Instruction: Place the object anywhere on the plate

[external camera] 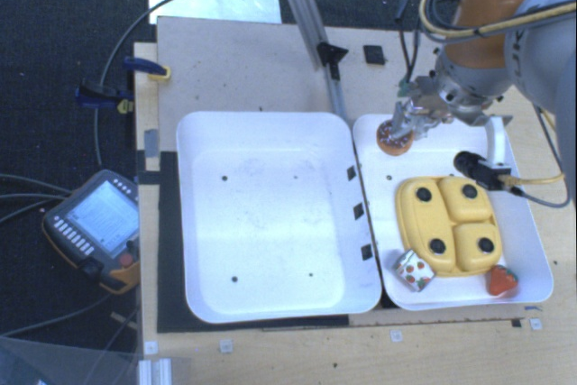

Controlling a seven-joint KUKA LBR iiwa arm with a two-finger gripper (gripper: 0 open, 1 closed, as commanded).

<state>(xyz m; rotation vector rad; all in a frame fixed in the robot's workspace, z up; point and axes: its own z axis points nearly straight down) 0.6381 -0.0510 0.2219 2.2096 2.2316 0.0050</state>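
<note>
Above right bin [537, 259] — claw [402, 123], doughnut [394, 139]

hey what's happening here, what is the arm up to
A grey and orange robot arm reaches in over the right bin, its gripper at the bin's far left corner, right at a small round brown donut-like object. Whether it has a hold on it is not clear from this view. The yellow sectioned plate sits nearer in the same bin, with a small patterned cube and a red strawberry-like piece beside it. The left bin is alongside.
</note>
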